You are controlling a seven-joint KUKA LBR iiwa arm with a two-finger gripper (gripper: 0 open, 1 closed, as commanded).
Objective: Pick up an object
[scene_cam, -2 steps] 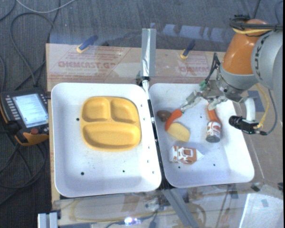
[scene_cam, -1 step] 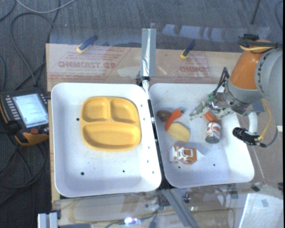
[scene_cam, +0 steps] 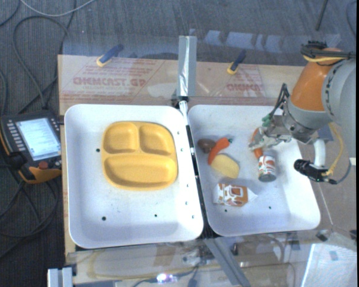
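My gripper (scene_cam: pixel 261 139) hangs low over the upper right part of the right bin (scene_cam: pixel 287 217), reaching in from the right. A small orange-red piece (scene_cam: pixel 255 145) sits right at its tip; I cannot tell if it is held. Just below the gripper a small can (scene_cam: pixel 267 167) with a red and white label stands upright. To the left lie an orange carrot (scene_cam: pixel 219 149), a brown rounded item (scene_cam: pixel 205 144) and a pale yellow lump (scene_cam: pixel 226 165). A white and orange packet (scene_cam: pixel 231 195) lies nearer the bin's front.
The left bin (scene_cam: pixel 90 220) holds a yellow divided tray (scene_cam: pixel 139 154). A ridge (scene_cam: pixel 191 160) separates the two bins. A handheld control pad (scene_cam: pixel 33 142) rests off the bench at left. The arm's grey body and orange band (scene_cam: pixel 314 91) stand over the right bin's far right corner.
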